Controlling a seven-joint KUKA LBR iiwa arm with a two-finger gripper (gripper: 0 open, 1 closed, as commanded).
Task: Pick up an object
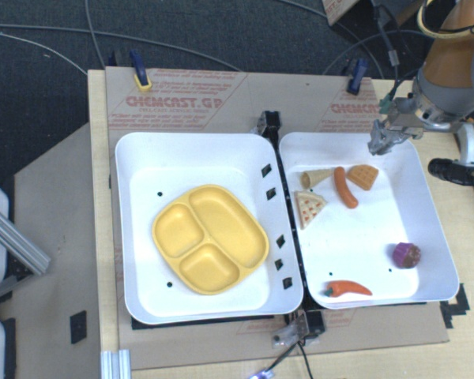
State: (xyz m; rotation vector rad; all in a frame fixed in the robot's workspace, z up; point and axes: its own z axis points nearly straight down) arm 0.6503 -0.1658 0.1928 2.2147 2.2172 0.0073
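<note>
Over the right bin's (434,212) far edge hangs the hand (381,142) — grip state unclear — near the waffle piece (363,177) and sausage (346,188).

Two white bins (134,212) side by side. One yellow plate (210,238) with three compartments, in the left bin. Six small food items in the right bin: one sausage (346,187), one orange waffle piece (363,177), one tan wedge (316,178), one triangular cracker piece (309,208), one purple lump (406,254), one red-orange pepper (348,289). Two blue clamps (140,70) at the board's far edge. One arm, one gripper (381,140).
</note>
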